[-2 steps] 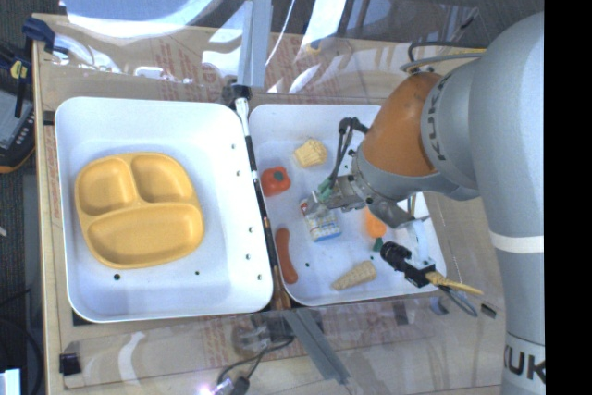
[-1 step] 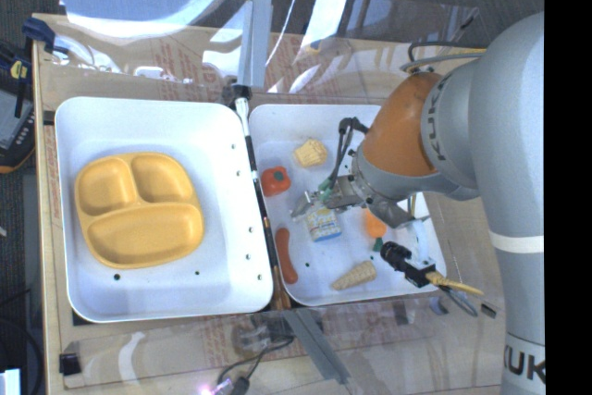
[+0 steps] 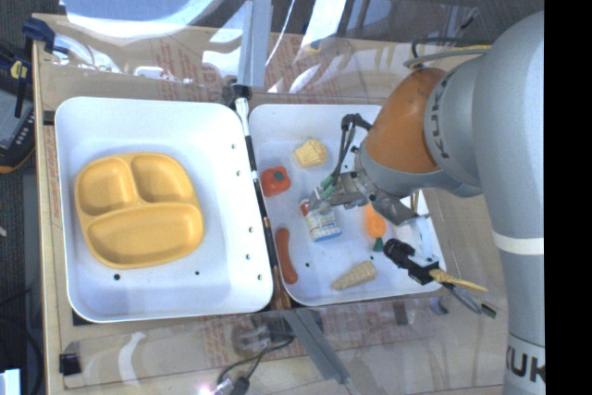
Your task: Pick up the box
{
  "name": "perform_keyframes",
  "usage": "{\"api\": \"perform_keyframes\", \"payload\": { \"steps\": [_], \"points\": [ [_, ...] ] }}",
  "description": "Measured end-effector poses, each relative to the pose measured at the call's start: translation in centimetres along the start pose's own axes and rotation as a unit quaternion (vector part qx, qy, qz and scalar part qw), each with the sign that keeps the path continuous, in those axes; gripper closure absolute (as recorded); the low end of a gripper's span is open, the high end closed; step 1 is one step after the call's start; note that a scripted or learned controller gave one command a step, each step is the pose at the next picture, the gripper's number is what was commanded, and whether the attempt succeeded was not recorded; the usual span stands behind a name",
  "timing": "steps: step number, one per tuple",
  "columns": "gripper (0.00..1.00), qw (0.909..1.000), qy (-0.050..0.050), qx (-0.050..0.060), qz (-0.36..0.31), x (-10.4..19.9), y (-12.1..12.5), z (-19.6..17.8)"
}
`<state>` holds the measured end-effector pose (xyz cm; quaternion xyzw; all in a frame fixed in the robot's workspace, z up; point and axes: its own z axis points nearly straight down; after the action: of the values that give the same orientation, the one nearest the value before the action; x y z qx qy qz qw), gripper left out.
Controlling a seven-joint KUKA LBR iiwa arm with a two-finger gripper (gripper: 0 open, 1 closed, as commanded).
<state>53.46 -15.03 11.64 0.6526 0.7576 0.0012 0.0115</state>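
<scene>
Box (image 3: 323,223), a small carton with blue print, lies flat mid right bin (image 3: 305,290), between the sausage (image 3: 287,255) on its left and the carrot (image 3: 374,221) on its right; it looks light, stiff and a little slick, best pinched across its short sides. Gripper (image 3: 331,191) sits just beyond it, at its far edge; whether the fingers are apart or closed I cannot tell

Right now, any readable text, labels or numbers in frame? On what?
"KU" - white letters on the grey arm, cut off at the frame's bottom edge.
Print on the box under the gripper: too small and blurred to read.
Faint reddish print on the bench: unreadable.
</scene>
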Motion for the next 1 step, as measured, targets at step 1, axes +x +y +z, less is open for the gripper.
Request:
{"api": "perform_keyframes", "payload": {
  "steps": [1],
  "points": [
    [0.0,1.0,0.0,0.0,0.0,0.0,0.0,0.0]
  ]
}}
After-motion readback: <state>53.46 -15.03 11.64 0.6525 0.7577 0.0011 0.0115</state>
